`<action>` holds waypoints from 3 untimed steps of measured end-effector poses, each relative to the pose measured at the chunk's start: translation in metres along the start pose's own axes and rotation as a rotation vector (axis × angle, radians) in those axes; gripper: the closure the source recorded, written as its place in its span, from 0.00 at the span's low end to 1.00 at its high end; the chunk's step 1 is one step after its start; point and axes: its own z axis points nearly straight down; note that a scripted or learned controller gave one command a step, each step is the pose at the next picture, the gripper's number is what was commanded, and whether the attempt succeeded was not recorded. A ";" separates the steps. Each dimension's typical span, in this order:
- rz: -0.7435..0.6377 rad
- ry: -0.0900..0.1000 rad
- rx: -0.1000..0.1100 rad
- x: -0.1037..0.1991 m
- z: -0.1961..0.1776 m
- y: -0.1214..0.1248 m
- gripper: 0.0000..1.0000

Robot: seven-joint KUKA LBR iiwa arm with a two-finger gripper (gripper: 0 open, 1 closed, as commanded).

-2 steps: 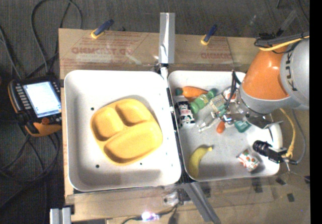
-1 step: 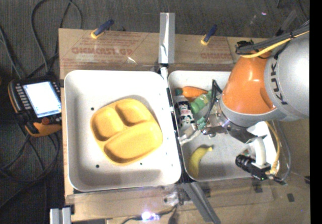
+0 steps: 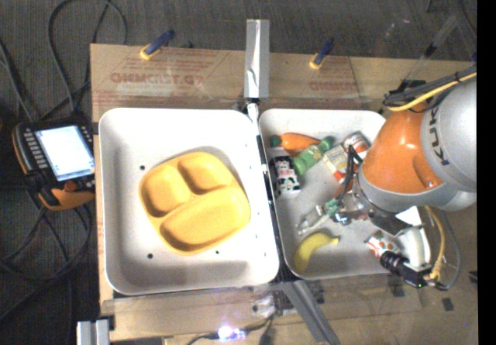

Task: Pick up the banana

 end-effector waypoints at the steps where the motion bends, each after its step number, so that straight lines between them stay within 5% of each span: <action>1: 0.451 -0.001 -0.017 0.004 0.018 0.002 0.00; 2: 0.452 -0.001 -0.015 0.004 0.009 0.001 1.00; 3: 0.536 -0.002 -0.001 -0.040 -0.040 -0.012 1.00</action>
